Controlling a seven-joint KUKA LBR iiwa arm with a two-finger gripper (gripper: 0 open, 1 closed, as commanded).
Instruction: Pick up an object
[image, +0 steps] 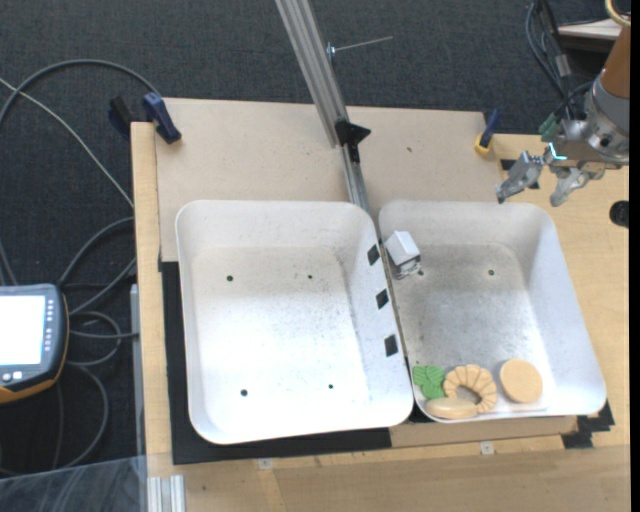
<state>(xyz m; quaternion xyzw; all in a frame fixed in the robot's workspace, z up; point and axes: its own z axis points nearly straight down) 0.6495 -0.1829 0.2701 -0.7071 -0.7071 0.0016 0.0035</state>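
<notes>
My gripper (539, 186) hangs at the upper right, above the far right corner of the right bin (560, 300). Its two fingers are spread apart with nothing between them. Along the right bin's near edge lie a round tan biscuit-like disc (521, 381), a ridged tan croissant-shaped piece (471, 384), a pale oblong piece (452, 408) and a small green leafy item (429, 379). All of these sit far below the gripper in the view.
The left bin (200, 300) stands beside the right one. A small grey-white block (402, 250) sits at the divider between the bins. A metal pole (318, 75) rises behind them. Blue and yellow clamps (160, 115) hold the board.
</notes>
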